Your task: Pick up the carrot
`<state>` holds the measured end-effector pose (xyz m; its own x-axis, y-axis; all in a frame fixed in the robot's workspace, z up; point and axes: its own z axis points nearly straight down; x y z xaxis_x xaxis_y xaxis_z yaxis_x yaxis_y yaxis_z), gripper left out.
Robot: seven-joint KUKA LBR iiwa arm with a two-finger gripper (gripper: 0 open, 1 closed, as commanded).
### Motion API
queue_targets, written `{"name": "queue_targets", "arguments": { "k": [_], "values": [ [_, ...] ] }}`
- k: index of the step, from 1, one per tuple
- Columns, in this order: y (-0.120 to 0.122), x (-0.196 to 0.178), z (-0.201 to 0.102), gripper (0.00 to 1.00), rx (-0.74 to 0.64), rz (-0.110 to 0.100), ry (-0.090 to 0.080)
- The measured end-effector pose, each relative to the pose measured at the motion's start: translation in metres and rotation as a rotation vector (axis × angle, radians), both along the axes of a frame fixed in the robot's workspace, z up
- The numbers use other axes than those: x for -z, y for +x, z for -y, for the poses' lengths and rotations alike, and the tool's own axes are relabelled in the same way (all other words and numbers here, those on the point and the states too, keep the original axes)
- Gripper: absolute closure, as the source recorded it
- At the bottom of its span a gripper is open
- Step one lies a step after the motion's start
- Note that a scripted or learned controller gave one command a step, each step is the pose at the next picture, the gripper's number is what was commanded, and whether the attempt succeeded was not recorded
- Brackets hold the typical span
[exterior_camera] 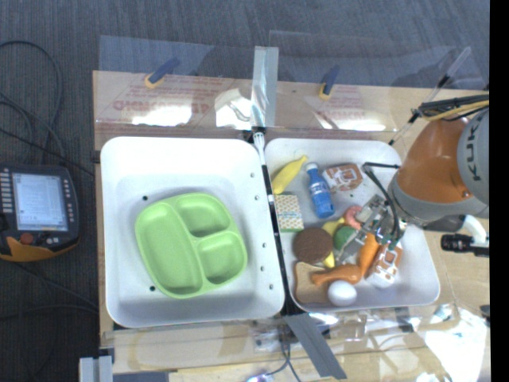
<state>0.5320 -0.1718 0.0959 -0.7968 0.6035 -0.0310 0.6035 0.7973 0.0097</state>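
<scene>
Far to the left of the fingers, on the counter (159,102), the left bin (119,165) carries a green divided tray (191,245), which has no part in this task. Nearer, in the right bin (413,289), lies a crowd of toy food: a yellow banana (288,173) and a blue bottle (320,191) up and to the left of the fingers, a brown round piece (312,244) to their left, and a white egg (343,293) below them.

At the fingers (374,228) themselves, the carrot (368,255) lies tilted, its upper end touching or just under the metal parts of the hand. A second orange piece (324,277) stretches away down and to the left of it; whether that is another carrot I cannot tell.

I judge the step in hand to be the grasp itself: the arm (433,173) is down in the bin with the hand at the carrot, and nothing looks lifted. Whether the fingers are apart or together cannot be made out, since they blur into the clutter of small things around them. The next move calls for a firm closing on the carrot alone, then a straight lift clear of the neighbours.

To the right, the arm's orange band hides the bin's far corner, and a red-and-white packet (387,264) just beside the carrot is too small to read.
</scene>
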Motion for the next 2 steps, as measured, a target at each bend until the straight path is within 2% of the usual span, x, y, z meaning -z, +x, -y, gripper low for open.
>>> {"name": "queue_targets", "arguments": {
  "k": [1, 2],
  "values": [
    [0.002, -0.011, 0.000, 1.00, -0.003, 0.006, -0.004],
    [-0.022, -0.091, -0.058, 1.00, 0.052, -0.022, 0.011]
  ]
}}
